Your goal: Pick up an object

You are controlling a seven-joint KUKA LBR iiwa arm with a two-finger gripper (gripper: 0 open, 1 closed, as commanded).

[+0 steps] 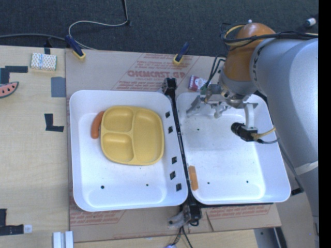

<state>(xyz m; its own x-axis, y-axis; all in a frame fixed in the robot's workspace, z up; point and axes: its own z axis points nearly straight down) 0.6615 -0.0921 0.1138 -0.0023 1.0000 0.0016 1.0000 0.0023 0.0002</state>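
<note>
Orange stick [193,177] in right bin [269,190] untouched; hand [207,106] at far edge, fingers wide, nothing held. Pick not begun.

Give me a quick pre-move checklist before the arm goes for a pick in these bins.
1. Targets visible: ok. Yellow divided plate and orange sausage-like piece lie in the left bin; small orange piece lies in the right bin by the divider.
2. Gripper location: ok, over the right bin's far end.
3. Finger state: cannot tell.
4. Object held: cannot tell.
5. Sausage-like piece free to grasp: not ok, it touches the plate's left edge.
6. Small orange piece free to grasp: not ok, it lies against the bin wall.
</note>
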